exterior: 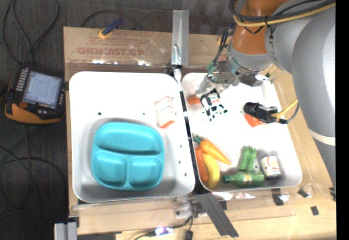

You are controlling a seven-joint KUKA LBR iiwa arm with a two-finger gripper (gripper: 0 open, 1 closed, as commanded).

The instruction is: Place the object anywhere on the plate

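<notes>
overhead slant on two white bins. left bin: blue plate with three compartments at roughly 6 o'clock, small orange-and-white carton lying at about 2 o'clock of the plate, near the divider. right bin: gripper low at about 10 o'clock, over a small black-and-white spotted toy; cannot tell whether released or clenched, nor whether anything is grasped. along 6 o'clock of the right bin: carrot, banana, green bottle, green pods, small can. at 3 o'clock of the gripper: orange piece.

judged: spotted toy likely the object in hand for the plate. probably light, hard plastic, smooth and a little slippery, irregular in outline; best pinched across the narrow middle of the body, not the protruding ends. not fragile. plate sits about 8 o'clock from the gripper, across the divider.
</notes>
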